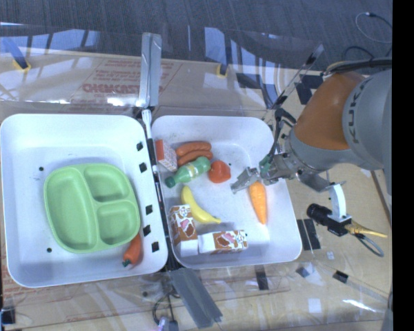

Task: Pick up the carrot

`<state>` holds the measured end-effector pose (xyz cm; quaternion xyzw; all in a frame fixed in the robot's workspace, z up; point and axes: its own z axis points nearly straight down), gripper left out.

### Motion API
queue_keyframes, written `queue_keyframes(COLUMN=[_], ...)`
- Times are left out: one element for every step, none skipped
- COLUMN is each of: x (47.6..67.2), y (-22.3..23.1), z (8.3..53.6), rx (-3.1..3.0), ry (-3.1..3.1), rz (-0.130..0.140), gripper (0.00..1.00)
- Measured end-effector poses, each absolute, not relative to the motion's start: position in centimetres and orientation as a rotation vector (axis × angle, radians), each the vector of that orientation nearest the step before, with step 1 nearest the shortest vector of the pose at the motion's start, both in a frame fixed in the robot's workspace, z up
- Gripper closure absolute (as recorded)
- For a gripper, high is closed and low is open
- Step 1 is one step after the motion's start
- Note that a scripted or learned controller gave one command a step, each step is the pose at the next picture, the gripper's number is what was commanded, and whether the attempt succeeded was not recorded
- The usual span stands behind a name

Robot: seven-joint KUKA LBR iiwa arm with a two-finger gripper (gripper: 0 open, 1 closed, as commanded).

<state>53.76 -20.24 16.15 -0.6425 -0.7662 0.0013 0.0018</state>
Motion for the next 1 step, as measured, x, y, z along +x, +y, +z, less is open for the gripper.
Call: queue_keyframes(x=[52.23], y=[-20.34], z=[10.00], rx=[-2.050], ry=[-2.382], rz=[-0.019], gripper=[0.00])
